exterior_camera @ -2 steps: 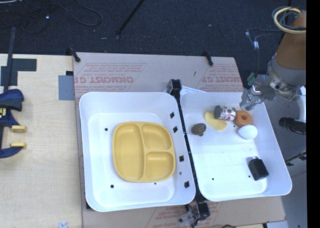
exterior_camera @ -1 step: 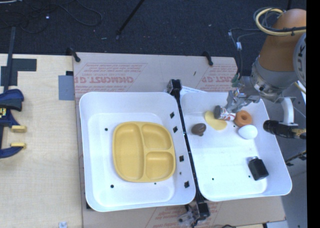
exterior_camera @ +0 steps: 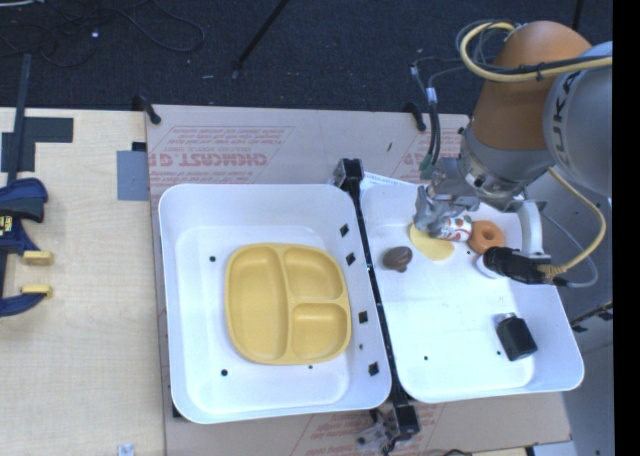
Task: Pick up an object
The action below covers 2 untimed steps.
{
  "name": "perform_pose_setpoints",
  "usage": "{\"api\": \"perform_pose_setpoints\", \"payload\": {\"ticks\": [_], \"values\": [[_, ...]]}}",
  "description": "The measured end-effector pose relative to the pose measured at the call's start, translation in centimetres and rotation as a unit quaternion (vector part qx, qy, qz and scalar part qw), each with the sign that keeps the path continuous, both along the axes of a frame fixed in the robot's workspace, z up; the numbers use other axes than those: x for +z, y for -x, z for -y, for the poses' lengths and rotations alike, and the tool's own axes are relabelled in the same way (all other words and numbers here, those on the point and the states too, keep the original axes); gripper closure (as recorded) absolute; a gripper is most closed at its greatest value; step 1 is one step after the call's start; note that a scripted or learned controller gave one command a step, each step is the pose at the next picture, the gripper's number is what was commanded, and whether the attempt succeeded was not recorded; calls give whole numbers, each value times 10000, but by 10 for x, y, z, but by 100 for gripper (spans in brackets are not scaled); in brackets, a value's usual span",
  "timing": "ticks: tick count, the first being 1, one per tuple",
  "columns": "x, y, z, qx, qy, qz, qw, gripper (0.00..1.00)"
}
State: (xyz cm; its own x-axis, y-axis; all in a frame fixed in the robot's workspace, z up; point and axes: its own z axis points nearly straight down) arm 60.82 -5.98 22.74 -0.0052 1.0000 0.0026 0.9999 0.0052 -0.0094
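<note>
My gripper is low in the right bin, near its back edge. It hangs right over a flat pale yellow piece and a small red and white item, which sits partly under it. An orange doughnut-shaped toy lies just to the right of the gripper. To the lower left of the gripper, a small brown lump rests near the bin's left wall. A black block lies toward the front right of the bin.
The left bin holds a yellow divided plate. A black cylindrical part with a yellow cable hangs off the arm above the right bin. Blue clamps sit at the bench's left edge.
</note>
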Motion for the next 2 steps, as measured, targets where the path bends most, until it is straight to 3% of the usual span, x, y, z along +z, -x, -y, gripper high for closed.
{"api": "perform_pose_setpoints", "payload": {"ticks": [2], "values": [[-13,21,-89,-6,10,-3,10000,100]]}}
